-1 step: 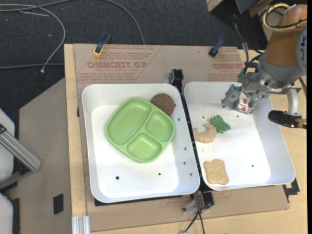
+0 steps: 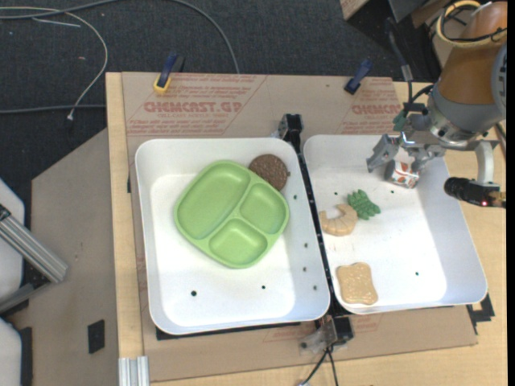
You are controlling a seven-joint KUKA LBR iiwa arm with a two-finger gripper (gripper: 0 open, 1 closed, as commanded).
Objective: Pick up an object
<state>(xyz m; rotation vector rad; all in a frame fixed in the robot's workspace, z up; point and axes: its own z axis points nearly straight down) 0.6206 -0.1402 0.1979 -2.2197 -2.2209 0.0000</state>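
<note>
We are looking at a robotics lab: a cardboard sheet [image 2: 241, 95] clamped to the desk [image 2: 483, 223] under two white bins [image 2: 161, 240], loose cables [image 2: 96, 39] across dark carpet [image 2: 241, 14], and a mounted robot arm [image 2: 471, 71].

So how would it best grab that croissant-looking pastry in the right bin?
Probably from straight above, fingers closing across the narrow middle of the croissant. It lies flat as a curved crescent, so the mid-section looks slimmest; the green leafy piece sits close at its upper right, so avoid that end.
</note>
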